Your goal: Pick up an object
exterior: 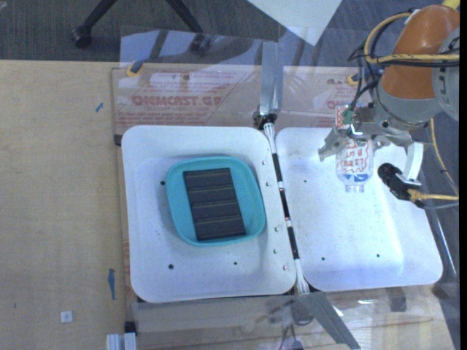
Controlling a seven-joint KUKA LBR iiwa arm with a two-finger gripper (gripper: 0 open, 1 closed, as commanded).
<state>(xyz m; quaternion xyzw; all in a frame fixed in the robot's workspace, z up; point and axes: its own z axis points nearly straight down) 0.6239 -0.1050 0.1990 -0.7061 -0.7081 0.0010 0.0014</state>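
Clear plastic bottle with red-blue label [354, 165] clamped between two-finger gripper [355, 138] fingers, upper right of frame, apparently lifted off right white bin [379, 254]; pick looks mostly done.

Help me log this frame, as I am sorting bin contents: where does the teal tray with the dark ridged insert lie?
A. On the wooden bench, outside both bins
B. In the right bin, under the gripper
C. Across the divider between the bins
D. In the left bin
D: the teal tray rests flat inside the left bin, while the gripper and a clear plastic bottle are over the right bin.
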